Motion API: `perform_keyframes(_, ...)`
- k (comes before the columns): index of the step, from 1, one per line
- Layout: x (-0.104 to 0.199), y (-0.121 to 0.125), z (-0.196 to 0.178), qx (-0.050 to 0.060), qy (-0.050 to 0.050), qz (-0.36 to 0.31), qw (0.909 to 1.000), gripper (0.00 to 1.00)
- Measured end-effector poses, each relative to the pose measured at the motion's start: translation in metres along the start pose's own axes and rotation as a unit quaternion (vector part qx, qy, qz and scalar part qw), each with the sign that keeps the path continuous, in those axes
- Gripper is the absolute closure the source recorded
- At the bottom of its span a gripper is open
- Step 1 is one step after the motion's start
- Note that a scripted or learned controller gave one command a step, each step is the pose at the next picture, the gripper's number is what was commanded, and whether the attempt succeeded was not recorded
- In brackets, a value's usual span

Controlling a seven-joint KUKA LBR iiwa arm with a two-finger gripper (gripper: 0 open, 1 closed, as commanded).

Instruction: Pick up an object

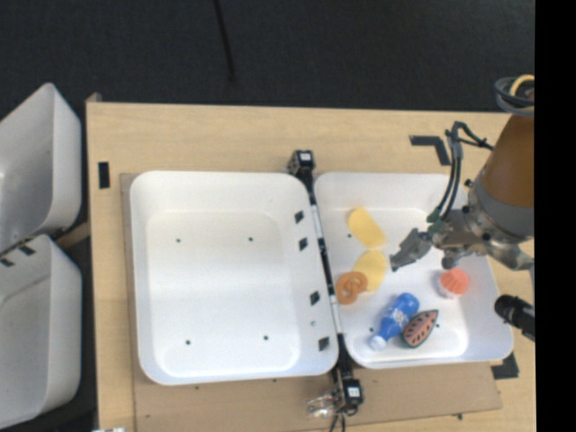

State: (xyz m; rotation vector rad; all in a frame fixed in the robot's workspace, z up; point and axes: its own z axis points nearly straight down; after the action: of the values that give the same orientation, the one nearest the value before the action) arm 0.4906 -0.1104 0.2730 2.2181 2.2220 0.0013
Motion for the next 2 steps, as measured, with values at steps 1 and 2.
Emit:
perform_keyframes(1, 0.014, 0.037, 0.124, 0.004, 0.001, -0.001, 1.0000, 0.00)
perform_keyframes(2, 0.002, 0.111, 0.175, -0.001, -0.001, -0.001, 1.0000, 0.00)
